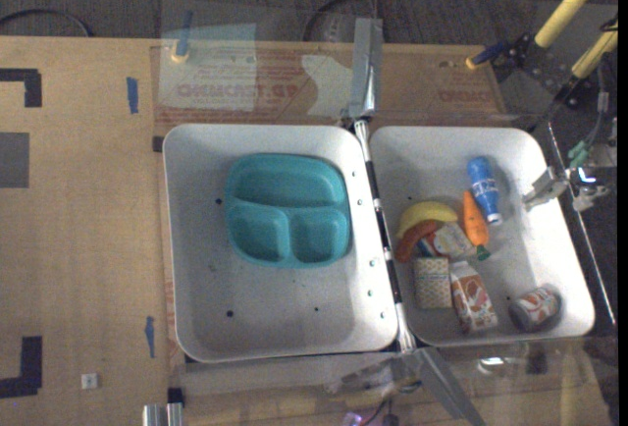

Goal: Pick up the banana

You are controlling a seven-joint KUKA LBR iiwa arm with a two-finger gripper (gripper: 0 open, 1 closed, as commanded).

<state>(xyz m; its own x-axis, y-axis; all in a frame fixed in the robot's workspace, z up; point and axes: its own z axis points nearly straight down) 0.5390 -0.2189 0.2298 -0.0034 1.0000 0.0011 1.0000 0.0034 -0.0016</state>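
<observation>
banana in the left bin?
No, the banana lies in the right bin among other items; the left bin holds a teal tray.

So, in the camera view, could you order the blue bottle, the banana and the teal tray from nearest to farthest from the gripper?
Measured from the gripper, at the right bin's right rim:
1. Blue bottle, upper middle of the right bin.
2. Banana, left part of the right bin.
3. Teal tray, in the left bin, clearly the farthest.
</observation>
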